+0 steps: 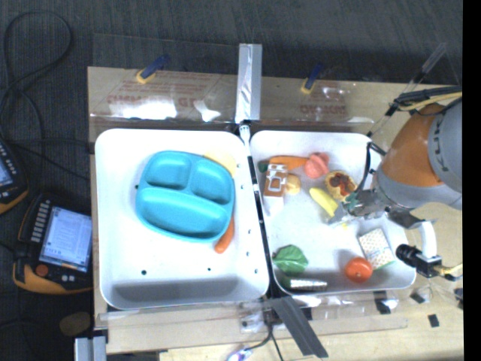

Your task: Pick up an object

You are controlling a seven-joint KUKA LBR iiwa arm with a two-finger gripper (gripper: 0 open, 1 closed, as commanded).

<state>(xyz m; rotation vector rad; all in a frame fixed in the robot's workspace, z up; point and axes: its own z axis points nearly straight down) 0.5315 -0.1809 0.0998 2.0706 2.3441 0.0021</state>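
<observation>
The right bin [331, 140] holds several toy foods: an orange carrot [288, 161], a pink piece [317, 164], a brown-and-white block [276, 181], a yellow banana [323, 200], a round pizza-like piece [340, 181], a green leafy piece [290, 259], a red tomato [359, 270], a white dotted box [375, 247] and a grey bar [307, 283]. My gripper [350, 207] hangs low over the bin's right half, right beside the banana's right end and just below the pizza-like piece. Nothing shows as lifted.
The left bin [120, 277] bears a blue compartment plate [184, 194], with an orange carrot [225, 235] and a yellow piece [219, 159] poking out from under it. A metal divider [249, 81] stands between the bins. Electronic devices [56, 239] lie at far left.
</observation>
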